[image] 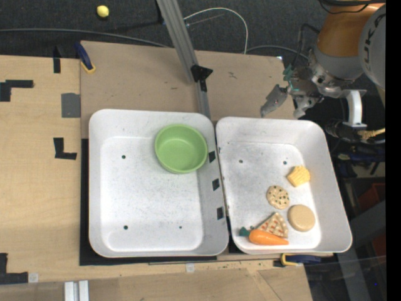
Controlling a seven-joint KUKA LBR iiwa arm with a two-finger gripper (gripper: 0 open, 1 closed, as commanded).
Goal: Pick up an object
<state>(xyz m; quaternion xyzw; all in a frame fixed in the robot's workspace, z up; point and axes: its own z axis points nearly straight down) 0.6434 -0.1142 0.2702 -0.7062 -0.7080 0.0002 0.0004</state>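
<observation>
The grey arm with its orange band sits at the upper right, and its claw (285, 102) hangs over the bench just beyond the far rim of the right bin (329, 162), with nothing between its two fingers, which look spread apart. Both bins are shallow, white, rounded at the corners and speckled with dark scuffs. In the left bin (100, 187), near its far right corner, a smooth, round green bowl (180, 148) of plastic look stands upright. The right bin holds small toy foods gathered in its near right part: a ridged yellow piece (299, 175), a round tan cracker (277, 196) with dots, a plain round beige disc (301, 218), a triangular patterned wedge (274, 224), and an orange carrot (266, 237) lying along the near wall, touching the wedge. The bench (37, 187) is pale wood with black tape marks. A small yellow ball (102, 10) lies on the dark floor beyond. No writing is readable.
</observation>
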